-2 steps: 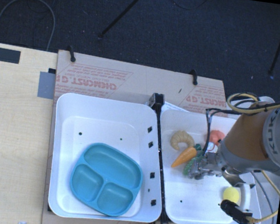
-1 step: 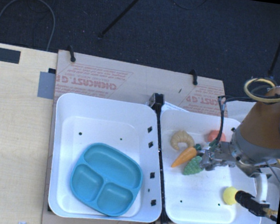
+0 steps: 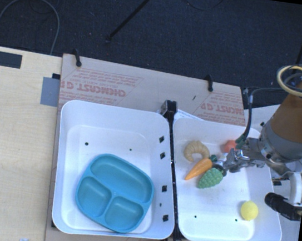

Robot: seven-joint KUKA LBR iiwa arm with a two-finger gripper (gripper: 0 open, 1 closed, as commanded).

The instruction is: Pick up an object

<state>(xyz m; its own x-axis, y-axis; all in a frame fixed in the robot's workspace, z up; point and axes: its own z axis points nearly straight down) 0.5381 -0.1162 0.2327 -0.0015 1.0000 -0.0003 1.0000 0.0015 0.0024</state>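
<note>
The blue plastic divided tray (image 3: 115, 192) sits in the left white bin (image 3: 75, 117). My gripper (image 3: 224, 166) touches the bumpy green toy (image 3: 210, 178) at its two o'clock. I cannot tell my grip. Nothing is lifted yet.

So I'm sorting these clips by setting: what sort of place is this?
Likely a robotics lab: a robot arm over two white bins, toy food like a carrot, loose cables behind.

Robot lab: worktop (image 3: 7, 140) with two white bins (image 3: 76, 114), cardboard (image 3: 144, 88) under them, cables (image 3: 33, 7) behind.
</note>
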